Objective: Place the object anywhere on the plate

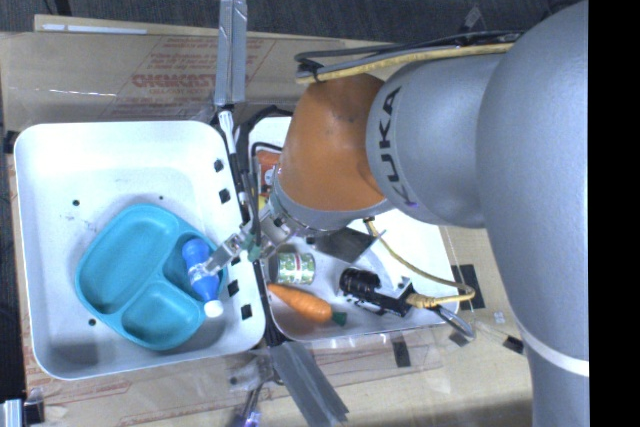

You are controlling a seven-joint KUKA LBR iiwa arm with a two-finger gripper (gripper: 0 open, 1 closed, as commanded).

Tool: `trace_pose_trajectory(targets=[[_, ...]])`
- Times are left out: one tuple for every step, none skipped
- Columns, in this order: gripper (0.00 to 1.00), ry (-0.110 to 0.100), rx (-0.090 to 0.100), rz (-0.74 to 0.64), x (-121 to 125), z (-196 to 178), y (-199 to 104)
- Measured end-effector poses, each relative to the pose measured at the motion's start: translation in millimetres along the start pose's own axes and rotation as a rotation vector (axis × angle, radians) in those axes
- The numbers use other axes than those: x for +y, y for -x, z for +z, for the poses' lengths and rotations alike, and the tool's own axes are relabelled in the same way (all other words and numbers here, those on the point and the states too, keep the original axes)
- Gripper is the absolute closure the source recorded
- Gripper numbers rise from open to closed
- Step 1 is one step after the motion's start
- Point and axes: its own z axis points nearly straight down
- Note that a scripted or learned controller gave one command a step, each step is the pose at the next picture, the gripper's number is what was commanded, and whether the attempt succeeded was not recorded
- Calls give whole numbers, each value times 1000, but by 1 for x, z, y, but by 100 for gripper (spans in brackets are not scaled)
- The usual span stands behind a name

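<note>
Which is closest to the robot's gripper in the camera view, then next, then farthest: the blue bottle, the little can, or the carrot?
Measured from the gripper:
1. Blue bottle, right at its tip, lying on the blue plate in the left bin.
2. Little can, across the divider in the right bin.
3. Carrot, lower in the right bin.

Bench and its two bins

The bench (130,80), cardboard-covered, carries two white bins side by side: the left bin (60,215) spreads left of the gripper (205,267), the right bin (420,240) lies to its right.
</note>
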Motion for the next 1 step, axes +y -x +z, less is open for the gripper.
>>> trace_pose_trajectory(targets=[[0, 0, 0, 0, 0, 0, 0]])
